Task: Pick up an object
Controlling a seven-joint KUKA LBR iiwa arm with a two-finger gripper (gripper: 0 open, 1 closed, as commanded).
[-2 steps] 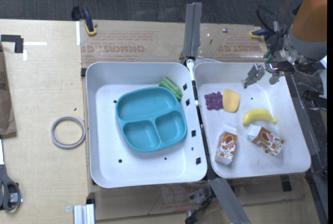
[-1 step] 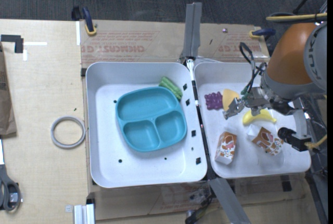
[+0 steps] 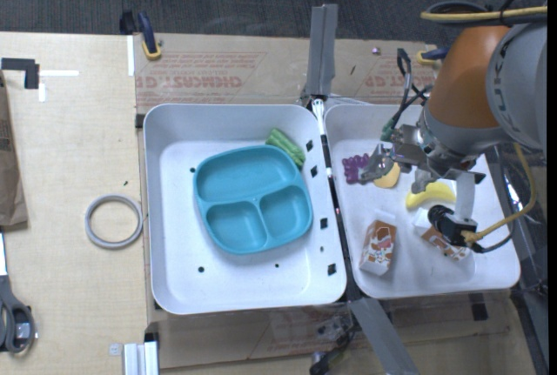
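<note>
My gripper (image 3: 381, 163) hangs over the upper left part of the right bin (image 3: 487, 277). A small yellow object (image 3: 391, 177) lies right at its tip, touching or just under it. Purple grapes (image 3: 354, 167) lie just to the left of the gripper. A yellow banana (image 3: 432, 194) rests to its lower right. A brown and white carton (image 3: 379, 246) lies near the bin's front. A brown and red packet (image 3: 444, 241) sits at the front right, partly under a black cable fitting.
The left bin (image 3: 174, 277) holds a teal divided plate (image 3: 252, 199) and a green item (image 3: 285, 145) by its far right corner. On the bench at left lie a grey ring (image 3: 114, 220) and scissors (image 3: 13, 325). The arm's orange band (image 3: 466, 77) covers the right bin's far right.
</note>
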